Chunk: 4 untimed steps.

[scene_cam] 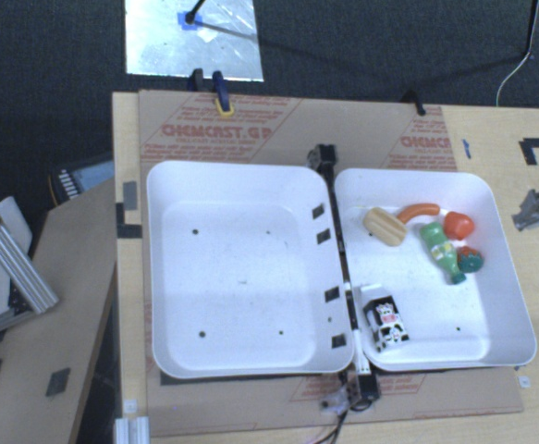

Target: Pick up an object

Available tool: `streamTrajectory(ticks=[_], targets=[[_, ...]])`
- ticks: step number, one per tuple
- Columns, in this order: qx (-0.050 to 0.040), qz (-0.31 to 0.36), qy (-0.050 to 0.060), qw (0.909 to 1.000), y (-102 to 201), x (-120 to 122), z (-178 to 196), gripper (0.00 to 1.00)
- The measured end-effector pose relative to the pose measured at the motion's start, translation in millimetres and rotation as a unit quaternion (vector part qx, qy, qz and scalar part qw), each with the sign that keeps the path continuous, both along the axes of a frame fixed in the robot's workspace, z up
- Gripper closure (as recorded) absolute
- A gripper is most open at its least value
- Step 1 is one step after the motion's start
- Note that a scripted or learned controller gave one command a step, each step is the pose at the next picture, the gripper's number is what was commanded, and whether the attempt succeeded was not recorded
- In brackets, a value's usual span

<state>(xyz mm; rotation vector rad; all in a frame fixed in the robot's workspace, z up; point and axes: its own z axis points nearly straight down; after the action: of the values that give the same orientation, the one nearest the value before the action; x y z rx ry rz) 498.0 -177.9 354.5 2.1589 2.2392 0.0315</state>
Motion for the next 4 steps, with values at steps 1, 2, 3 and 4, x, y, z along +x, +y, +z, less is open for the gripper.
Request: streamTrajectory(ticks=[1, 2, 3, 4], targets=[[0.0031, -0.016, 0.018, 0.9997, -16.6, 42.1, -77.3, 1.0], [0.0023, -0.015, 0.014, 0.9998, -28.4, 102.1, -53.7, 1.0], [0.0019, -0.016, 0.012, 0.9998, -29.1, 78.5, 36.8, 1.0], [0.0046, -0.02, 0.021, 0.9996, -29.1, 4.9, -22.1, 1.0]])
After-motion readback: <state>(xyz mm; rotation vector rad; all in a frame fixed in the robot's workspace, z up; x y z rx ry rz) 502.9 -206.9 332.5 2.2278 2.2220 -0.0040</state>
